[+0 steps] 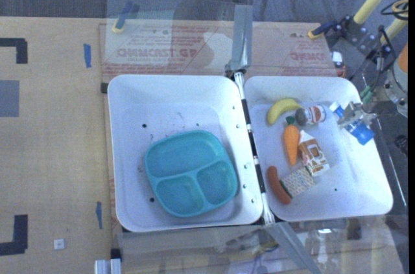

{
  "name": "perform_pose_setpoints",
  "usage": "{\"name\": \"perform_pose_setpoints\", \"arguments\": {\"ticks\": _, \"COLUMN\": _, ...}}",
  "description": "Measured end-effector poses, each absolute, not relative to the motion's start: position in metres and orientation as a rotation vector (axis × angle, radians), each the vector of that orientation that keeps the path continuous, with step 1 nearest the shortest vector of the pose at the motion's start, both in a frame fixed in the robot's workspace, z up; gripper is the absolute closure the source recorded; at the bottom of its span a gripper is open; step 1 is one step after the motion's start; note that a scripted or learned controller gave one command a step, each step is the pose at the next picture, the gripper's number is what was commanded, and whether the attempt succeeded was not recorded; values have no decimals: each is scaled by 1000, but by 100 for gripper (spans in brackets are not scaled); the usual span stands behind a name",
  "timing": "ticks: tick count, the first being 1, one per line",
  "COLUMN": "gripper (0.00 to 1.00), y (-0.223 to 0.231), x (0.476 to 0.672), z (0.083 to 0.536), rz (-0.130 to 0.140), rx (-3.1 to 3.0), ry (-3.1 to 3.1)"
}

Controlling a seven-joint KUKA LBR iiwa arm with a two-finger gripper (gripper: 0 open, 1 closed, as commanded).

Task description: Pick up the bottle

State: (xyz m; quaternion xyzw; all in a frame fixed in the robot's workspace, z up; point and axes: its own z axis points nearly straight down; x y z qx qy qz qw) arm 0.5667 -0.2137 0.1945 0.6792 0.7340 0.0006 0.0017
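Nearest, bottle (310, 115) lies on its side, cap leftward; gripper (353, 114) state unclear.

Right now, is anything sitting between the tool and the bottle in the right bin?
Nothing visible. The tool is at the right bin's far right edge; the bottle lies to its left across bare floor. The banana and carrot are beyond the bottle.

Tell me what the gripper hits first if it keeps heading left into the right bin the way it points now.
Most likely the bottle, lying on its side just left of the gripper, with the banana beyond it. Height is hard to judge from above, so it might pass over.
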Motion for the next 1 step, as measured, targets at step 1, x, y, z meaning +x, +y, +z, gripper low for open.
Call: {"name": "perform_pose_setpoints", "arguments": {"ticks": 1, "gripper": 100, "y": -204, "x": 545, "z": 174, "rz": 1, "rx": 2055, "ry": 2377}}
